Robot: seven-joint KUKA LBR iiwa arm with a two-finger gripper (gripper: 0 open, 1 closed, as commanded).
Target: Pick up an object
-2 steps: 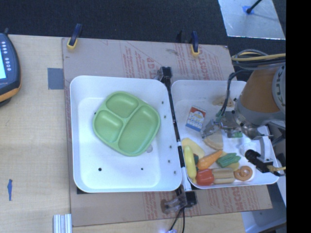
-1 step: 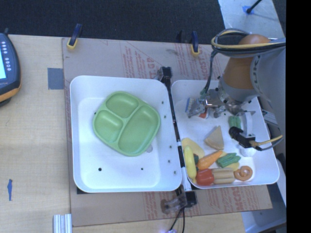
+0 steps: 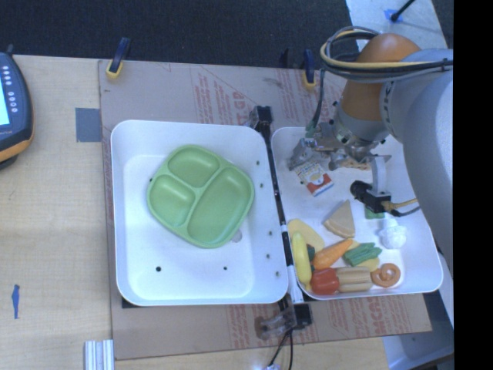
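Roughly, from left to right:
Bench edge, far left: a black and orange handheld pendant [image 3: 11,102] lies at the upper left of the frame, well apart from both bins, with bare wood below it.
Left bin [image 3: 131,206]: it fills the middle left of the frame; a green divided plate [image 3: 202,195] sits tilted in its upper middle, leaving open white floor along the bin's left wall and across its lower part.
Shared edge: the two bins meet along a dark strip with clamps at its top and bottom.
Right bin [image 3: 420,280]: toy food crowds its lower part, with a yellow banana [image 3: 300,257] touching the left wall, a carrot [image 3: 333,253], a red piece [image 3: 324,282], a tan wedge [image 3: 340,220] and an orange ring [image 3: 386,274] near the lower rim.
Small red and white carton [image 3: 317,182]: it lies in the upper part of the right bin, apart from the pile below.
Gripper [image 3: 312,156]: it hangs over the bin's upper left, just above the carton; whether it is parted or closed cannot be told, and nothing is seen in its hold.
Arm [image 3: 400,91]: it covers the upper right of the frame and the bin's right wall.
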